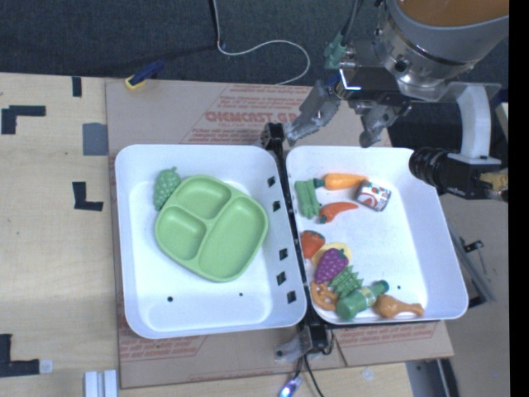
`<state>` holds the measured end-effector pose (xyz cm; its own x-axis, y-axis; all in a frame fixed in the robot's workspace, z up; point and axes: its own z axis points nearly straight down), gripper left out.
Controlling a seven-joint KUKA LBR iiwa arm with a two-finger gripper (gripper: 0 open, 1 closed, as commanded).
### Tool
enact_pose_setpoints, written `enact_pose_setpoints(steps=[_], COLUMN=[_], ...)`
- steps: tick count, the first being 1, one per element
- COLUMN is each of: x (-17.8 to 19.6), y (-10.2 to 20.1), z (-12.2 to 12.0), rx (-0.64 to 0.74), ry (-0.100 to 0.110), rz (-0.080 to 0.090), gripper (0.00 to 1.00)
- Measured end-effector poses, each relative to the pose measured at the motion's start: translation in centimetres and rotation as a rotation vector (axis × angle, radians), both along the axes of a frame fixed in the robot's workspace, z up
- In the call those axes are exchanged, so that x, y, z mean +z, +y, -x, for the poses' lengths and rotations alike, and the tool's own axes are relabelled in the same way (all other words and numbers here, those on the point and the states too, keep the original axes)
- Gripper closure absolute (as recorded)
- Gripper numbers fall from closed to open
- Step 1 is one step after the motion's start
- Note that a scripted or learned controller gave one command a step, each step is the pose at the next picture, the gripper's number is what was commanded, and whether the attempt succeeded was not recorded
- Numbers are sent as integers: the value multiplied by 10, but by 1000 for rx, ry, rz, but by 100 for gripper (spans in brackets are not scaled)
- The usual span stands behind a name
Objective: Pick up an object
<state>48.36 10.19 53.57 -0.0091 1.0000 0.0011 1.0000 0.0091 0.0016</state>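
My gripper (pixel 340 126) hangs above the back edge of the right bin (pixel 430 246), fingers spread open with nothing between them. Below it in that bin lie an orange carrot (pixel 344 181), a small can with a red label (pixel 374 196), green beans (pixel 307 198) and a red-orange pepper (pixel 337 212). Nearer the front are a red tomato (pixel 312 243), purple grapes (pixel 329 265), a green leafy piece (pixel 345 281), a green bottle-shaped toy (pixel 359 301) and an orange-brown gourd (pixel 397 308).
The left bin (pixel 136 246) holds a green divided plate (pixel 212 228) and a green grape bunch (pixel 166 186) at its back left. A row of black clips (pixel 285 222) runs along the wall between the bins. A black cylinder (pixel 446 172) sticks out at the right.
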Motion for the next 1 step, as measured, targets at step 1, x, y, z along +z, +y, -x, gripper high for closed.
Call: enact_pose_setpoints(steps=[1], x=[-2], y=[48], z=[0], rx=[-2], ry=[3], rz=[0], gripper=[0])
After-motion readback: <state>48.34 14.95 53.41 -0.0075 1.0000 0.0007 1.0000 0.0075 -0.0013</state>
